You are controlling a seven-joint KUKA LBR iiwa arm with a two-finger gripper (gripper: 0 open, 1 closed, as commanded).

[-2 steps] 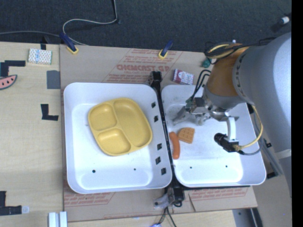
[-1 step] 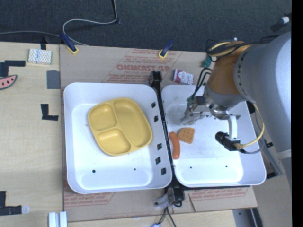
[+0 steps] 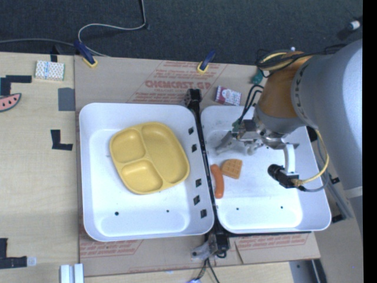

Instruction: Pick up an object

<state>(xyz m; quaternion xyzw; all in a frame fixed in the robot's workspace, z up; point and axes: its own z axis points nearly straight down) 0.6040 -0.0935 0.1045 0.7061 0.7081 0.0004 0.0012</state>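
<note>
In the right bin (image 3: 306,214), near its left wall, lie a small tan waffle piece (image 3: 231,168) and an orange sausage-shaped piece (image 3: 218,181) just left of and below it. My gripper (image 3: 238,145) hangs low over the upper left part of this bin, just above the waffle piece in the view. Its fingers (image 3: 224,141) are spread open with nothing between them. A yellow divided plate (image 3: 149,157) lies in the left bin (image 3: 97,205).
A black clamp rail (image 3: 199,158) runs between the two bins. A small red and white packet (image 3: 227,95) lies on the cardboard behind the right bin. The arm's grey body covers the right bin's upper right.
</note>
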